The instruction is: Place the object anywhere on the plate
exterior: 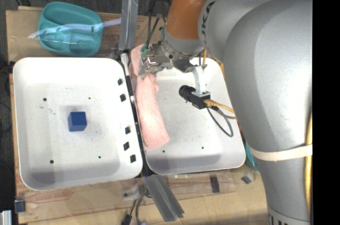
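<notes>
A small blue cube (77, 121) rests on the floor of the left bin (32, 75), left of its middle. A long pink flat thing (150, 112), which looks like soft cloth, lies along the left wall of the right bin (212, 157). Its top end reaches the bin's back left corner. My gripper (151, 63) hangs over that top end, right at the pink thing, far from the cube. The wrist's metal parts hide the contact. I see nothing blue at the gripper.
A teal scoop-like container (70, 27) lies on the bench behind the left bin. A black plug with a looping cable (194, 96) hangs from the wrist over the right bin. The big grey arm (265, 70) covers the right side.
</notes>
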You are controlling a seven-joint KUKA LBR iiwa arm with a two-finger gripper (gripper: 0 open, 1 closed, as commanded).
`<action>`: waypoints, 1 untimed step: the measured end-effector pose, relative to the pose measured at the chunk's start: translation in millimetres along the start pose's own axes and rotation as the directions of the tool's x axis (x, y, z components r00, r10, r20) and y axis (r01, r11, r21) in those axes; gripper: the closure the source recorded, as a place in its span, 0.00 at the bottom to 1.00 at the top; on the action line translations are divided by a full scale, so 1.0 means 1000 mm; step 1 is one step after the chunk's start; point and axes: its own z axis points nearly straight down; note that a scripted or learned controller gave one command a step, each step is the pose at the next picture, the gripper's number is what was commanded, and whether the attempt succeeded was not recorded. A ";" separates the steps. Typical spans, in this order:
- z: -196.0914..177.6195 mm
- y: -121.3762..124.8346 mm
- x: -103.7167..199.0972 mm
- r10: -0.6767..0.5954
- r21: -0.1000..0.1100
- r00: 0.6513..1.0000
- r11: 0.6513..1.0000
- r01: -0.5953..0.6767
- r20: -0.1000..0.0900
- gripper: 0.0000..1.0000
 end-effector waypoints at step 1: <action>-0.055 -0.014 0.057 0.125 -0.003 0.992 0.992 -0.125 0.000 1.00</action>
